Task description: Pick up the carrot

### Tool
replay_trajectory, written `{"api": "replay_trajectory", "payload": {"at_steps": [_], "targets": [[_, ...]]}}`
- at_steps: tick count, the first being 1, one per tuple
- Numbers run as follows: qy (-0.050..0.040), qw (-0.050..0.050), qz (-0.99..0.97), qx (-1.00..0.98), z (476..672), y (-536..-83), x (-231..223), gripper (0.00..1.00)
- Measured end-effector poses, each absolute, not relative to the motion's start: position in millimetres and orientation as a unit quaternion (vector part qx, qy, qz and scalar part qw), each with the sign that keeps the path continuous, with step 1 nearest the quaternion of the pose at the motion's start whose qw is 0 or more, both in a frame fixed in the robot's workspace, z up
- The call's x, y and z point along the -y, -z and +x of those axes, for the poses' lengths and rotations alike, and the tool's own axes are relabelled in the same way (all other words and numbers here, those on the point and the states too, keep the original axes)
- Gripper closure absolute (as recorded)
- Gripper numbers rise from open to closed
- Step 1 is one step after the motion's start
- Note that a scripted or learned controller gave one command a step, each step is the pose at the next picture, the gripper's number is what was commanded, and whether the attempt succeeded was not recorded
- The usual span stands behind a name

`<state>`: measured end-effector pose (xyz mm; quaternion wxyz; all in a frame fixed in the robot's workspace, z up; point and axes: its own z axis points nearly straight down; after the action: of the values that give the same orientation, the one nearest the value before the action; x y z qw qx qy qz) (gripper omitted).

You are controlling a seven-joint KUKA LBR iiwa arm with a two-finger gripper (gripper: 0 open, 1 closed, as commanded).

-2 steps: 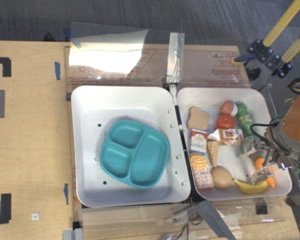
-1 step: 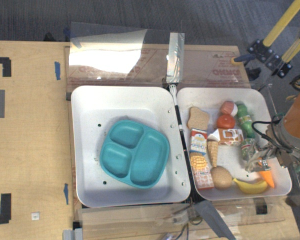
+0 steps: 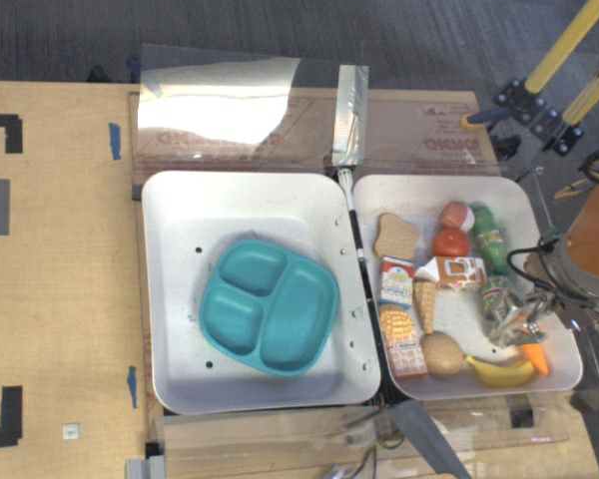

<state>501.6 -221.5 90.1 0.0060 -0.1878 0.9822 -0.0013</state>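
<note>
The left bin (image 3: 180, 267) holds a teal divided plate (image 3: 270, 307) and plays no part in the step. In the right bin (image 3: 524, 196) the food lies crowded: a slice of bread (image 3: 396, 236), a small carton (image 3: 395, 285), a corn cob (image 3: 396, 324), a potato (image 3: 442, 353) and a banana (image 3: 501, 370).

The carrot (image 3: 535, 358) is in the near right corner of this bin, touching the right end of the banana and close to the bin wall. It looks small, orange and tapered, lying flat.

The gripper (image 3: 519, 317) hangs just above and to the far side of it; whether it is spread or closed I cannot tell. To do the step well, I think it should come straight down over the carrot's middle, with the pinch across its narrow width, so that neither the banana nor the wall is caught.
</note>
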Motion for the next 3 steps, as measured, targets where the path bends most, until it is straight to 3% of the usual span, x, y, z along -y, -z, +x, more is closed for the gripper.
{"api": "replay_trajectory", "payload": {"at_steps": [1,2,3], "targets": [[0.0028,0.008,-0.392,-0.920,508.3,-90,220,1.00],[0.0017,0.005,-0.333,-0.943,486.8,-132,222,1.00],[0.0006,0.003,-0.380,-0.925,514.4,-92,165,1.00]]}}
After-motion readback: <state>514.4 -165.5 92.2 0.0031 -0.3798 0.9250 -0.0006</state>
